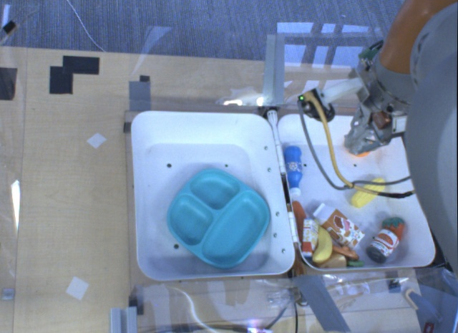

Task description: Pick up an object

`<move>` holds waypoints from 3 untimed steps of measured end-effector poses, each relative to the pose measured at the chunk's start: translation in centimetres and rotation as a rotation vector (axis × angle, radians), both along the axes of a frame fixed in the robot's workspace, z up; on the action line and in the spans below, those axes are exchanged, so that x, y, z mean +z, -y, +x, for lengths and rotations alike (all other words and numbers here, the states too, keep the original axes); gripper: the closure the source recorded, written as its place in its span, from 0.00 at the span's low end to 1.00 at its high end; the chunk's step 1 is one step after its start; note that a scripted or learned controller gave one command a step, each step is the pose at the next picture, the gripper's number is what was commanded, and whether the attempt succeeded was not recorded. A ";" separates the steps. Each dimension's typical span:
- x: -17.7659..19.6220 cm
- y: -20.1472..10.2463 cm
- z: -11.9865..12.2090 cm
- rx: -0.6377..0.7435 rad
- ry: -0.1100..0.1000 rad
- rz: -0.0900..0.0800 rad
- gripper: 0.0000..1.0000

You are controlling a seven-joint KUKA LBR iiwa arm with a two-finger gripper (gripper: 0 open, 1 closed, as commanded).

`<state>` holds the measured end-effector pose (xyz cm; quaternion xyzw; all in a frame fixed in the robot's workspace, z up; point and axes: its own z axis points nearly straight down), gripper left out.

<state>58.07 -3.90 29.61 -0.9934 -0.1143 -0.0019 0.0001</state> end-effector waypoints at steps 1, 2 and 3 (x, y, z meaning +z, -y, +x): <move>-11.4 7.6 0.3 0.080 -0.005 0.000 1.00; -11.1 3.2 4.3 -0.021 -0.001 0.000 1.00; -2.9 -1.2 0.1 -0.024 0.000 0.001 1.00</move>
